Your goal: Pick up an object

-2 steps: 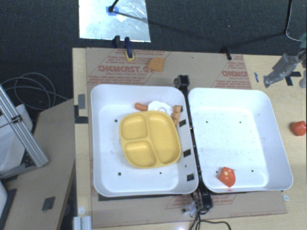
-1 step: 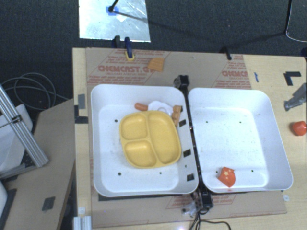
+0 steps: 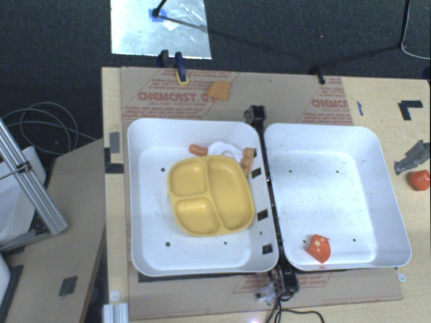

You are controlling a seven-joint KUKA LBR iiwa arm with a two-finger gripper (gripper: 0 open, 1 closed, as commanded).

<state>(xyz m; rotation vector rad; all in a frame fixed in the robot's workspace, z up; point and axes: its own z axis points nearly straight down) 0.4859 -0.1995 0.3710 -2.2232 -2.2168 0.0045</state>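
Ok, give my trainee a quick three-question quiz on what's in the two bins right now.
1. True or false: the yellow divided tray lies in the left bin.
2. Which bin holds the orange-red object? A) left bin B) right bin
3. What small orange item lies just past the tray's far edge, and is it inside the bin?

Key: 1. True. 2. B, near its front edge. 3. A small orange sausage-shaped piece, inside the left bin, next to a white object.
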